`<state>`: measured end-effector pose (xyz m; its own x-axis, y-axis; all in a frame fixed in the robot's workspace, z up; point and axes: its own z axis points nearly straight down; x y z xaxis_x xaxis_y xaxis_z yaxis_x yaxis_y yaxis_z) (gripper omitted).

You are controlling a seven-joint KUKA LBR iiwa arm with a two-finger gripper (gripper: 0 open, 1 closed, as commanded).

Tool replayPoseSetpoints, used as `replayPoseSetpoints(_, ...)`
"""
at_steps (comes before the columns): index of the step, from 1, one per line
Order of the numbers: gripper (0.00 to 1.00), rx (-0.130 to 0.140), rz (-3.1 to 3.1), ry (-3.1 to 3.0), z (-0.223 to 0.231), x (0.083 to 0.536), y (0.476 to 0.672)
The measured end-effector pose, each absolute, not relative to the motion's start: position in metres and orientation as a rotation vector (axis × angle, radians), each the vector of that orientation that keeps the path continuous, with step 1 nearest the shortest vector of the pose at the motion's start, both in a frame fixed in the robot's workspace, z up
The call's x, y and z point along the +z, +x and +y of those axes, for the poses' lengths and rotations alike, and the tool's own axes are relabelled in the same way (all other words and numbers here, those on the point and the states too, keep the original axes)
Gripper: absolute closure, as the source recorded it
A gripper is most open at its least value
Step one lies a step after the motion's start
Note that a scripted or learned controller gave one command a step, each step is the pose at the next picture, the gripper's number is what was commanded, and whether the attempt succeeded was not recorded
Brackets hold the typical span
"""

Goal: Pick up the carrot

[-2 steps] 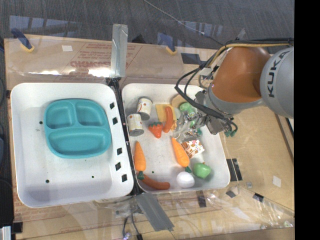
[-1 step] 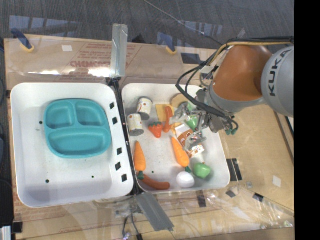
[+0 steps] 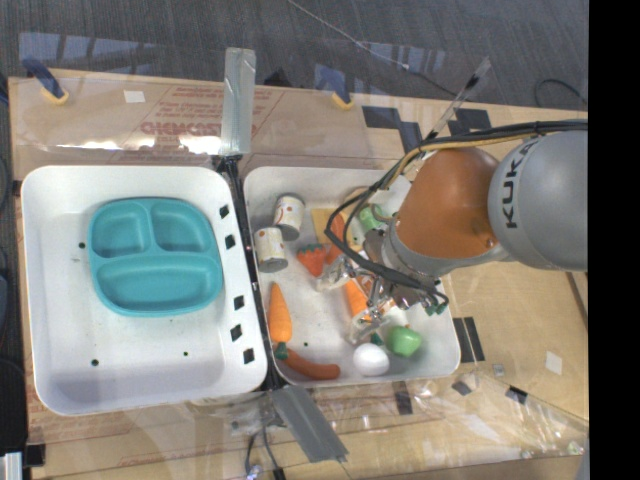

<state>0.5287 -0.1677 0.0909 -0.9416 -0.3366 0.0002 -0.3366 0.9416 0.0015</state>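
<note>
The surface (image 3: 120, 118) carries two shallow white bins side by side; the left bin (image 3: 50, 268) holds a teal divided plate (image 3: 153, 256) at roughly its 12 o'clock half. The right bin (image 3: 300, 183) holds the loose items. The carrot (image 3: 279, 313) lies along the bin's left wall, at about 8 o'clock of the bin, its long axis running nearly 12 to 6 o'clock; it lies free, with nothing gripping it. A reddish sausage-shaped item (image 3: 308, 370) lies at 6 o'clock of the carrot, near the bin's lower rim. Two small cans (image 3: 280, 230) stand at 12 o'clock of the carrot. A white egg-shaped item (image 3: 371, 359) and a green item (image 3: 404, 342) sit side by side at the bin's 5 o'clock corner. A second orange piece (image 3: 356, 298) lies just under the arm's wrist.

The arm (image 3: 500, 208) reaches in from 3 o'clock; the pincer (image 3: 372, 313) is down among the items at the bin's centre, well apart from the carrot, at its 3 o'clock; cables and the wrist mask it, so its opening and any hold cannot be told.
</note>
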Motion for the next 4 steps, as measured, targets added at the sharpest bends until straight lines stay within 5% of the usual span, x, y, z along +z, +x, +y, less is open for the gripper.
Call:
replayPoseSetpoints(1, 1.00, -0.002, -3.095, 0.550, -0.165, 0.102, 0.531)
replayPoseSetpoints(2, 1.00, -0.006, -3.003, 0.913, -0.129, 0.091, 0.498)
replayPoseSetpoints(3, 1.00, 0.004, -3.046, 0.806, -0.074, 0.196, 0.513)
replayPoseSetpoints(4, 1.00, 0.005, -2.972, 1.034, -0.114, 0.238, 0.579)
